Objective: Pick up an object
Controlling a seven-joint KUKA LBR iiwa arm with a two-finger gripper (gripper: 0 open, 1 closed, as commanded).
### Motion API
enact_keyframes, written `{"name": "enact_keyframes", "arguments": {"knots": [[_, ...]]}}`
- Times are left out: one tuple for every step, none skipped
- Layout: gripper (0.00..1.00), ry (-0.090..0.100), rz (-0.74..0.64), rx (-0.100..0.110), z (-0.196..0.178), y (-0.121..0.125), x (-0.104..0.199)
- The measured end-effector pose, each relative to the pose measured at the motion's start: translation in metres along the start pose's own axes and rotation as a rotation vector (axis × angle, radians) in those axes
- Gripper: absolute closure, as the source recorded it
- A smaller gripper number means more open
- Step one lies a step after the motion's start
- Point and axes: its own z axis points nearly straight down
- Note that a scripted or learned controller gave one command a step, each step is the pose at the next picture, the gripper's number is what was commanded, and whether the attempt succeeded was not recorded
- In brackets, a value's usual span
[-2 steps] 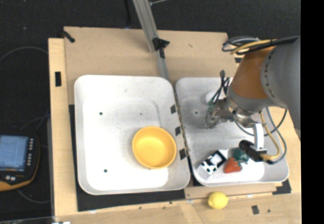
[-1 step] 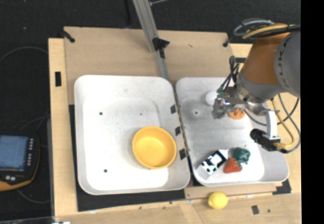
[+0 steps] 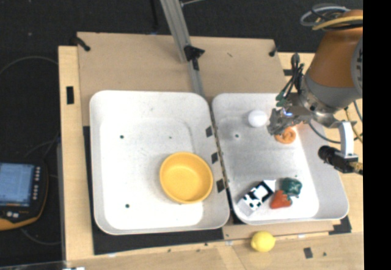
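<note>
Lemon [image 3: 263,241] lies at six o'clock; your gripper [image 3: 281,122] hovers over the small orange object [image 3: 286,135] at three o'clock in the right bin [image 3: 330,192], grip unreadable. Likely light, rounded, slippery: pinch across its middle.

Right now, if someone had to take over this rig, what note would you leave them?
Claw: low in the right bin, near its back, directly over a small orange object; whether it is open or shut cannot be seen, and no grasp is confirmed.
Right bin also holds a white ball just left of the claw, and at the front a black-and-white box, a red object and a dark green object.
Left bin: yellow bowl.
A yellow lemon-like fruit lies on the bench outside the bins.
Done: approach. Left: grip and lift.
</note>
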Motion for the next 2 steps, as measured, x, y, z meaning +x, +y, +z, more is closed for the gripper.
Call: {"name": "enact_keyframes", "arguments": {"knots": [[1.0, 0.0, -0.001, -0.004, -0.045, 0.002, -0.001], [1.0, 0.002, -0.003, 0.001, -0.042, -0.003, 0.042]]}}
